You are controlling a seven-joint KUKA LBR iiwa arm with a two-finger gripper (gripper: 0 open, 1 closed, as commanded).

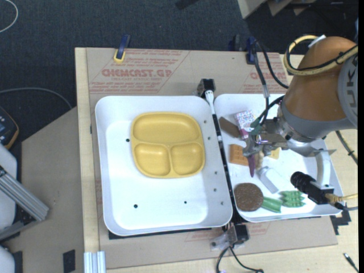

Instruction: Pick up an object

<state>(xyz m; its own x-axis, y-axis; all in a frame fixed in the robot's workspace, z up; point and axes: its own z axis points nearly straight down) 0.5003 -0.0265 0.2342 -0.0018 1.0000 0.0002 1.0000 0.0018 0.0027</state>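
Whether the gripper (pixel 252 161) is spread or closed we cannot tell from this slant. Nothing shows caught in it, so we treat the pick as not yet made. Its tip hangs low over the middle of the right bin (pixel 239 98), just beside an orange cracker (pixel 236 154) that lies flat near that bin's left wall, and we judge the cracker the likeliest target. Thin and flat, it gives little to pinch. We would want the gripper opened wide, centred over the cracker rather than off its right edge, and lowered until it all but touches the bin floor before closing. The left wall is close, so we should keep the descent clear of it. A white block (pixel 268 180) lies just past the tip toward the bin's near edge; it looks taller and may be the easier grab if the cracker slips. A brown disc (pixel 248 196) and a green piece (pixel 288 199) sit along the near edge and a packet (pixel 244 118) lies near the far edge, all far enough from the cracker not to be swept. The left bin (pixel 114 169) holds a yellow tray (pixel 168 143), well apart from this work.
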